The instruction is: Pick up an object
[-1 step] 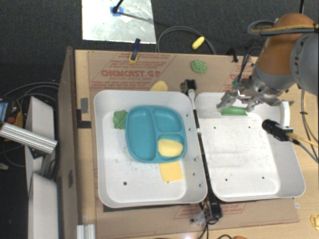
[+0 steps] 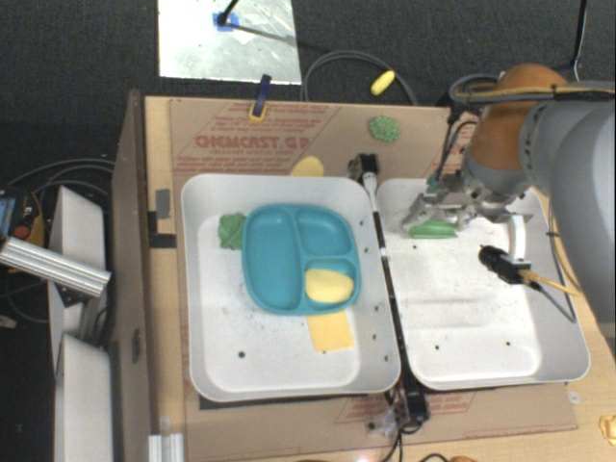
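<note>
Camera view: white bins (image 2: 219,340) on cardboard-covered bench (image 2: 241,123), dark floor (image 2: 67,56); claw (image 2: 439,210) at green object (image 2: 431,228), grip unclear.

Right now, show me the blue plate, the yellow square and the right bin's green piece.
blue plate (image 2: 274,258), camera view, its left compartment.
yellow square (image 2: 332,333), camera view, its middle.
green piece (image 2: 435,229), camera view, its middle.

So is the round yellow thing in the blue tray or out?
In: the round yellow thing lies in the lower-right compartment of the blue divided tray, within its rim.
</note>
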`<state>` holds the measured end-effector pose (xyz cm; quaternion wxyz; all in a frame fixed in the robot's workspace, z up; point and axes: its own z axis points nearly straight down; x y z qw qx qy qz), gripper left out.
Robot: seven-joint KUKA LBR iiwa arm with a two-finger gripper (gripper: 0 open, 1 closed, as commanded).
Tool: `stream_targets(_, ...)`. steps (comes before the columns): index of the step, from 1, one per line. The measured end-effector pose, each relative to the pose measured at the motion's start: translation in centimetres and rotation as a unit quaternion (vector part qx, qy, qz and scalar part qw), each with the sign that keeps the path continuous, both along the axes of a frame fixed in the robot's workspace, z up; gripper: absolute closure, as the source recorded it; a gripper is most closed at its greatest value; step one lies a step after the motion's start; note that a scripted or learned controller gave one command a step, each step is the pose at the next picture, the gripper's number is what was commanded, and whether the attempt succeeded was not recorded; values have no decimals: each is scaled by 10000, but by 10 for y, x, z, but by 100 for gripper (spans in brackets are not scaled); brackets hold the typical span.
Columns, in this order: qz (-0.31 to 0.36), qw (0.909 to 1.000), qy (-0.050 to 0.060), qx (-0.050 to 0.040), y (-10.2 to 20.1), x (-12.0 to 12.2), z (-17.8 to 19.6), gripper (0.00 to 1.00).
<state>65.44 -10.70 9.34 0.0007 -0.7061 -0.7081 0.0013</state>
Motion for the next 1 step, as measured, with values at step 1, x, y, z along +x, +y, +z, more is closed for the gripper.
stream_targets(1, 4, 10000, -38, 3, 1, 2, 17, 100)
